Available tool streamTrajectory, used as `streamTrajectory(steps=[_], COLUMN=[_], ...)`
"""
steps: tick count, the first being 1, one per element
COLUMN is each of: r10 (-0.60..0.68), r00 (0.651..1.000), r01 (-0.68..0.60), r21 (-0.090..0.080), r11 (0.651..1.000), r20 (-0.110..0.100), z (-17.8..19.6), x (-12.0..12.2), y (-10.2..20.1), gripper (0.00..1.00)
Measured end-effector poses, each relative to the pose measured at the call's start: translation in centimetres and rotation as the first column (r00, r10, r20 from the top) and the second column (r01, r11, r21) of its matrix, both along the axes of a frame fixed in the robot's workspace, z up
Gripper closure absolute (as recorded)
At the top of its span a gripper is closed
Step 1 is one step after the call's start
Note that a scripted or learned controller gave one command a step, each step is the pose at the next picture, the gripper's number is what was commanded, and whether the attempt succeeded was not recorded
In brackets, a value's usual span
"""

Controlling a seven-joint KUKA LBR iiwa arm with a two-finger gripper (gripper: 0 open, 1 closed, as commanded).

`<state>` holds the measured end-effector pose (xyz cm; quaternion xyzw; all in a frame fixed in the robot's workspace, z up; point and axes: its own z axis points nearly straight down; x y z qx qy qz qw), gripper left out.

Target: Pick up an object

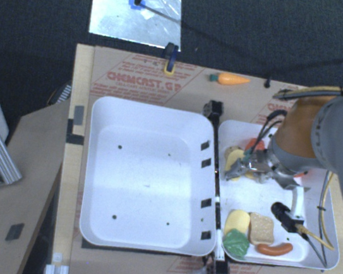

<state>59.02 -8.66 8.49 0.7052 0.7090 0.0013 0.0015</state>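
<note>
Where the gripper (238, 169) hangs, pale yellow toy (234, 155), rounded, smooth

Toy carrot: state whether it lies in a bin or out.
Out. The toy carrot lies on the cardboard beyond the right bin, past its far rim.

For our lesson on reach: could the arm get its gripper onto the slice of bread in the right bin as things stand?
Probably yes. The slice of bread lies uncovered in the right bin, with food beside it but nothing on top. The gripper is already over that bin, further up in the view.
</note>
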Motion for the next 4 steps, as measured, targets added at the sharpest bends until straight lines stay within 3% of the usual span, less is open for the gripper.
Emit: streamTrajectory(steps=[1,2,3,4], r10=[0.001,-0.008,0.0,0.003], r00=[1.0,1.0,1.0,1.0], r01=[-0.001,0.008,0.0,-0.003], r21=[-0.001,0.0,-0.001,0.0], r11=[1.0,1.0,1.0,1.0], r20=[0.002,-0.004,0.002,0.003], z=[0.1,0.0,0.1,0.1], x=[5.7,1.5,4.9,7.9], y=[0.3,-4.1,-4.2,-0.4], gripper=[0.0,0.0,0.0,0.0])
